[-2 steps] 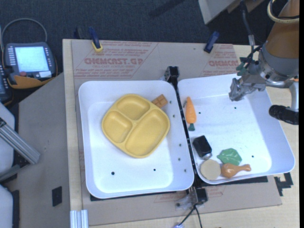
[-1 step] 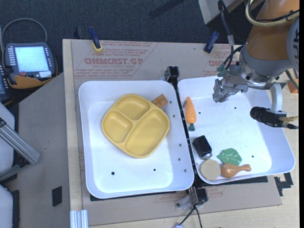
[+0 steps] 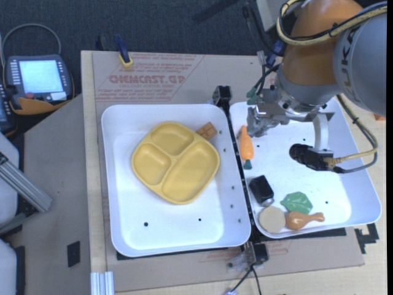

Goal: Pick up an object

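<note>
My gripper [image 3: 259, 125] hangs low over the upper left part of the right bin [image 3: 344, 165], under the grey arm with the orange band. An orange toy carrot [image 3: 246, 146] with a green tip lies just left of and below it, along the bin's left wall. Further down that bin lie a black block [image 3: 261, 188], a green leaf-shaped piece [image 3: 296, 201], a beige round disc [image 3: 271, 219] and an orange-brown drumstick [image 3: 303, 219]. The gripper's body hides what lies directly beneath it.
The left bin [image 3: 123, 214] bears a yellow divided plate [image 3: 175, 161], with a small brown block [image 3: 207, 130] at the plate's upper right edge. A black cable fitting [image 3: 310, 155] hangs over the middle of the right bin. A divider [image 3: 236, 165] separates the bins.
</note>
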Available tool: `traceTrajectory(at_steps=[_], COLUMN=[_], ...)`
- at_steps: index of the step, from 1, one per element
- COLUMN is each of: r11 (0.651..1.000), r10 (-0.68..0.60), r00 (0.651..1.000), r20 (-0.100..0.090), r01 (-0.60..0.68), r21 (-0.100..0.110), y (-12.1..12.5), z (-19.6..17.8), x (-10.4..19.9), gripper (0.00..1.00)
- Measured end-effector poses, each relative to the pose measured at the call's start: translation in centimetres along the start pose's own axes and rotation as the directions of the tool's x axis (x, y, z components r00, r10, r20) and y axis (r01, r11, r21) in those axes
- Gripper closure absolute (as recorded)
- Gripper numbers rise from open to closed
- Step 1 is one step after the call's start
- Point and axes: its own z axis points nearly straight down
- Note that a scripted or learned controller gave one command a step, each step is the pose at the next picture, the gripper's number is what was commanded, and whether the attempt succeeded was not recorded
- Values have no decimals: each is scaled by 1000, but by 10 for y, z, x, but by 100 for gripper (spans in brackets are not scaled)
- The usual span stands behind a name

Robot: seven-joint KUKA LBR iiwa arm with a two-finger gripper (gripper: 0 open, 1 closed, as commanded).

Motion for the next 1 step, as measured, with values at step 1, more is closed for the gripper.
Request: traceTrajectory(at_steps=[1], r11=[1000], r10=[1], r00=[1000], r20=[0], r01=[-1], r21=[-3], y=[2], z=[6], x=[63], gripper=[100])
